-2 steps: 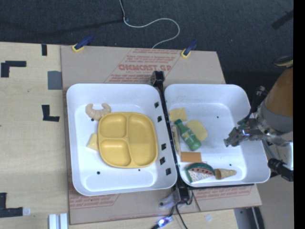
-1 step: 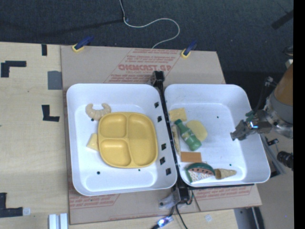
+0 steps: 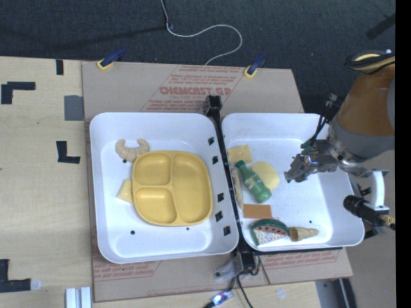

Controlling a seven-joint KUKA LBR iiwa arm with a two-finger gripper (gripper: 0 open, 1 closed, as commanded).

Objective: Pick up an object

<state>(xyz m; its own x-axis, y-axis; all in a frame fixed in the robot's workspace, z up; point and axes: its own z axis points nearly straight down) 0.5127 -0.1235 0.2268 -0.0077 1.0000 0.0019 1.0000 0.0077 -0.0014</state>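
Camera view, green bottle (image 3: 252, 181) left of gripper (image 3: 297, 172), apart

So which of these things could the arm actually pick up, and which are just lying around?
For the job: gripper; green bottle, yellow round piece, brown block, watermelon slice, cone, yellow tray, croissant.

Lying about: white cable, blue clamps.

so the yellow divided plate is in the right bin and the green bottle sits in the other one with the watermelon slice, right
Not quite. The camera view shows the yellow divided plate in the left bin, not the right one. The green bottle does sit in the other bin, the right bin, with the watermelon slice nearer the front edge.
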